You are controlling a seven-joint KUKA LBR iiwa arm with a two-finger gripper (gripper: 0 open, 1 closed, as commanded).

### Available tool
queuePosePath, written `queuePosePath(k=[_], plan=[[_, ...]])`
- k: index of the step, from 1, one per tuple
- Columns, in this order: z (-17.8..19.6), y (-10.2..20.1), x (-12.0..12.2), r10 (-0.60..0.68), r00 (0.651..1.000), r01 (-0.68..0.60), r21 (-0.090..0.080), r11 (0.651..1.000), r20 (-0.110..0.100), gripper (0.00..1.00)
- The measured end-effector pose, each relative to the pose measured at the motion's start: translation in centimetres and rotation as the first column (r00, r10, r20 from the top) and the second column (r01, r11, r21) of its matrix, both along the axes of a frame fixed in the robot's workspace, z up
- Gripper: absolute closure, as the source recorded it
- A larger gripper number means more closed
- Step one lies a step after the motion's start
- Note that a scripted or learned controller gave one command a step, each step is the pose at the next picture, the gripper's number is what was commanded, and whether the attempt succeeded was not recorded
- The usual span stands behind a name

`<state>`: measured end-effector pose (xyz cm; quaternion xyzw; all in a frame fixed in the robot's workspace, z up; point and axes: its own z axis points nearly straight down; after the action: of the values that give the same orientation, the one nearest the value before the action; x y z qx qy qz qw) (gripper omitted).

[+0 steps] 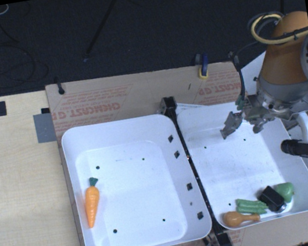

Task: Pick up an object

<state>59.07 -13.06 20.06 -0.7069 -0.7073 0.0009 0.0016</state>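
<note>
Gripper [242,121] open, nothing held. Carrot [92,202] prob light, rigid plastic, bit slippery; best pinched mid-body across the width.

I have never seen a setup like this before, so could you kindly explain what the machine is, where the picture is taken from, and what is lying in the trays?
The picture comes from one fixed camera above the bench, looking down at a slant. The grey machine with the orange band at the right is a robot arm. Its claw hangs over the upper part of the right bin, with nothing visible between its fingers; at this size I cannot tell whether it is open or shut. Two shallow white bins sit side by side. The left bin holds a toy carrot near its left wall. In the right bin's lower corner lie a cluster of small things: an orange pear-shaped piece, a green pod-like piece, a black block and another green piece.
</note>
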Motion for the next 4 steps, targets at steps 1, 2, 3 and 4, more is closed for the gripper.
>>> queuePosePath(k=[1, 2, 3, 4], plan=[[26.3, 0.8, 5.1, 0.001, 1.000, -0.001, -0.005, 1.000, 0.021, 0.00], [26.2, 1.0, 5.0, 0.006, 1.000, -0.006, -0.003, 1.000, -0.001, 1.00], [34.2, 8.7, 5.0, 0.006, 1.000, -0.006, -0.001, 1.000, 0.008, 1.00], [19.3, 11.7, 5.2, 0.002, 1.000, -0.002, 0.001, 1.000, -0.016, 1.00]])
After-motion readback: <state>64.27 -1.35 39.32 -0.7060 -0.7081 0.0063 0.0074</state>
